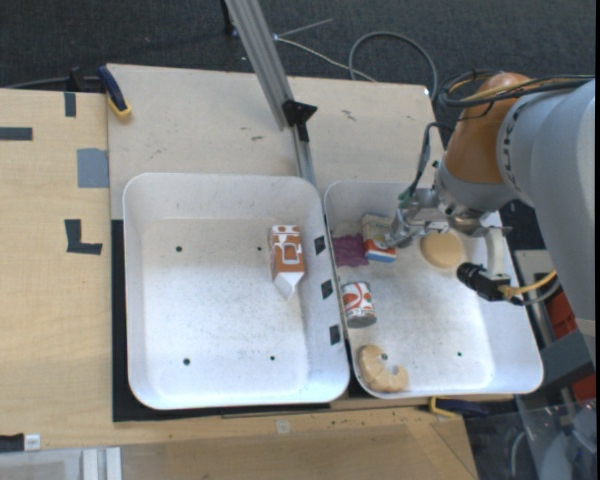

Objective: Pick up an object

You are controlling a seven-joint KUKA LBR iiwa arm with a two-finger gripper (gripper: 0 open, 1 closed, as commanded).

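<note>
My gripper [398,230] hangs low over the back left part of the right bin [500,368]. Directly under and left of it lies a small white box with a red and blue stripe [381,253]. A purple lump [348,250] touches that box on its left. A tan round object [442,250] sits just right of the gripper. A red and white can [357,304] lies nearer the front, and a tan pastry [382,370] rests at the front rim. The view does not show whether anything is held.
The left bin [180,368] holds an orange and white carton [286,258] near its right wall. A metal pole [265,53] slants down to the divider between the bins. The grey arm with its orange band [480,138] covers the right bin's back right corner.
</note>
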